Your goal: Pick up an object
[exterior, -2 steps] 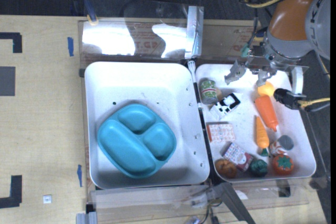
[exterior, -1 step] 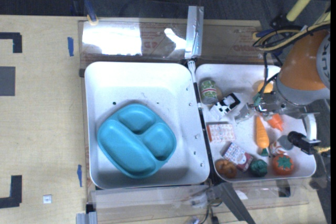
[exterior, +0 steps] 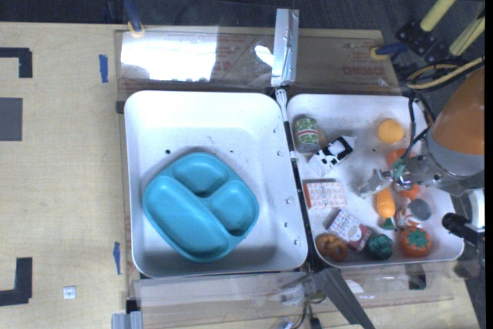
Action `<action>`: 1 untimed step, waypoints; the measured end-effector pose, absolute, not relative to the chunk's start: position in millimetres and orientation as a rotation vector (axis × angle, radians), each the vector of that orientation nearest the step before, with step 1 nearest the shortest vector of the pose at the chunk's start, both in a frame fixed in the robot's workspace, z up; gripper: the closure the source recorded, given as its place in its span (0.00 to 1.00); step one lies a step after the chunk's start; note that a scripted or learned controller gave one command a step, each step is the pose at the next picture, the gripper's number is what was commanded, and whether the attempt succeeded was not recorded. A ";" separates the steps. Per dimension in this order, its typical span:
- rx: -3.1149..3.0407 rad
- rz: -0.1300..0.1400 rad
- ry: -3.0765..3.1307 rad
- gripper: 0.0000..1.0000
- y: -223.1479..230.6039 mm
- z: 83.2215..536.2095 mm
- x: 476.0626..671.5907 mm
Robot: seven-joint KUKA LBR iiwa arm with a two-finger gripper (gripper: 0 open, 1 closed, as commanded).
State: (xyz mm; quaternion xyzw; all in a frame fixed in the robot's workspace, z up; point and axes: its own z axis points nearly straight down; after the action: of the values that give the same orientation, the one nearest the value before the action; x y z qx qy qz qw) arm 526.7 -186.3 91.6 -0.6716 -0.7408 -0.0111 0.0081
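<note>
Closest to the camera, at the 6 o'clock rim of the right white bin (exterior: 441,264), sits a row of small toys: a brown lumpy toy (exterior: 332,245), a dark green round toy (exterior: 378,245) and a red tomato-shaped toy with a green top (exterior: 416,240). Any of these could be the thing to pick up, and so could the others in this bin. They are all kept together here so the arm can reach them from the 3 o'clock side.

Going outward, an orange oval toy (exterior: 384,203) lies just at 12 o'clock from the green one. The pincer (exterior: 399,177) hangs right above it, near a small red-orange piece (exterior: 396,157). It is too small and blurry to tell how wide it is open or whether it has anything.

Farther out are a flat card with a red pattern (exterior: 323,194), a black and white cow toy (exterior: 333,152), a green striped can (exterior: 306,132) and an orange ball (exterior: 390,130).

At 9 o'clock, the left white bin (exterior: 154,119) holds a blue plastic tray with three hollows (exterior: 200,206). I think it is a good spot for dropping a toy. Both bins rest on the pale wooden worktop (exterior: 58,166).
</note>
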 end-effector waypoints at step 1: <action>-2.118 -0.025 -2.321 1.00 -192.8 103.2 527.5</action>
State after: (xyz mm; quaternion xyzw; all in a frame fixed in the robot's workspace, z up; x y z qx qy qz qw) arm 527.5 -192.8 103.2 -0.6740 -0.7387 -0.0080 -0.0004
